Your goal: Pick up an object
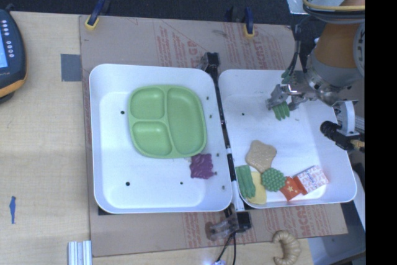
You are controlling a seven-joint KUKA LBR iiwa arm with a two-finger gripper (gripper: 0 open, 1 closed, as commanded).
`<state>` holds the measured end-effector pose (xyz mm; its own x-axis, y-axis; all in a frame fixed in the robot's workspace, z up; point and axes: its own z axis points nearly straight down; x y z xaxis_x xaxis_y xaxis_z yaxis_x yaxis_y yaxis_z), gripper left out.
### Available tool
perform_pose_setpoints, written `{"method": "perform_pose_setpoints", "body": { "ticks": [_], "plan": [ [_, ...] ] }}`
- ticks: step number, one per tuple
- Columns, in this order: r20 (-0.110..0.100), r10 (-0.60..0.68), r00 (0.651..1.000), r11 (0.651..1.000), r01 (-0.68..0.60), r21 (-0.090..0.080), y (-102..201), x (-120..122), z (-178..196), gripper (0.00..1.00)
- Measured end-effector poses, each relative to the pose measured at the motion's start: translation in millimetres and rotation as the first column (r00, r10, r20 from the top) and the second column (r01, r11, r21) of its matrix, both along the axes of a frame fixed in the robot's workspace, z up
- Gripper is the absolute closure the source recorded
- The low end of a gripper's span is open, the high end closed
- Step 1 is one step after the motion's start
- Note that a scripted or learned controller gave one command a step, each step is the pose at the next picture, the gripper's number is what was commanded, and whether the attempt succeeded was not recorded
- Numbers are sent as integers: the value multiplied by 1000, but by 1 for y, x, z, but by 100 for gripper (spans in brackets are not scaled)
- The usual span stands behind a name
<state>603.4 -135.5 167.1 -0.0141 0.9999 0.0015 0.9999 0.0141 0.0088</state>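
My gripper [282, 102] hangs over the upper middle of the right bin [248, 80], reaching in from the right. A small green ribbed object [282, 111] sticks out from between its fingertips, and the gripper is shut on it, a little above the bin floor. Along the right bin's near edge lie a tan bread-shaped piece [260, 156], a long green item [246, 182], a yellow piece [257, 194], a round green broccoli-like piece [273, 179], an orange-red piece [290, 188] and a red and white packet [312, 178].
The left bin [108, 133] holds a green divided plate [167, 121] and a small purple item [201, 166] near its front right. A tan curled object [286, 246] lies on the bench in front of the bins. A handheld controller [9, 53] rests at far left.
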Motion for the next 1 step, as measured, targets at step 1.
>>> {"method": "perform_pose_setpoints", "body": {
  "ticks": [1],
  "plan": [
    [-8, -3, 1000, 1000, 3, 1, 71, 1, 27, 100]
  ]
}}
